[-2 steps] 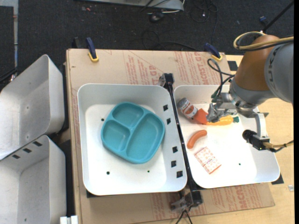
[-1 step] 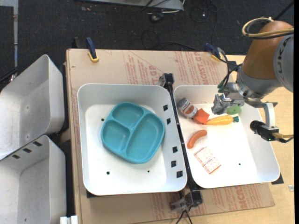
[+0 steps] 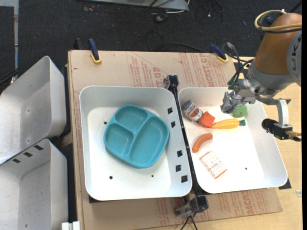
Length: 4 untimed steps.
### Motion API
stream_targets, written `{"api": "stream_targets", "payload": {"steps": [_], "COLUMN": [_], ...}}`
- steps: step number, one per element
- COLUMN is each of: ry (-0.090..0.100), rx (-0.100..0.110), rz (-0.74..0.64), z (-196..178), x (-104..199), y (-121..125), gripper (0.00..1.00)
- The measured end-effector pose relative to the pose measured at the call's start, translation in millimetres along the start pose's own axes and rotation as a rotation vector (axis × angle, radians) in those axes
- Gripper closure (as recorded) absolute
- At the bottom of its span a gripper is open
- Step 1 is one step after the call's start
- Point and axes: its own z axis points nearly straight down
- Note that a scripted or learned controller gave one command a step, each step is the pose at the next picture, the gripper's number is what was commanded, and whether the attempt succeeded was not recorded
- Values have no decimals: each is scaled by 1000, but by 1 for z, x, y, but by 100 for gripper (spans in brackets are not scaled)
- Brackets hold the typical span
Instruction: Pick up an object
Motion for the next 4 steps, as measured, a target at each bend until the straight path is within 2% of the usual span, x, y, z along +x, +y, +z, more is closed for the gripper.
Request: {"api": "stream_targets", "payload": {"steps": [1, 3, 4], "ry": [3, 3, 4], "rx": [7, 7, 2], "rz": [-4, -5, -7], "z": [9, 15, -7], "x": [55, 150, 208], "y": [-8, -27, -41], "gripper": [100, 100, 100]}}
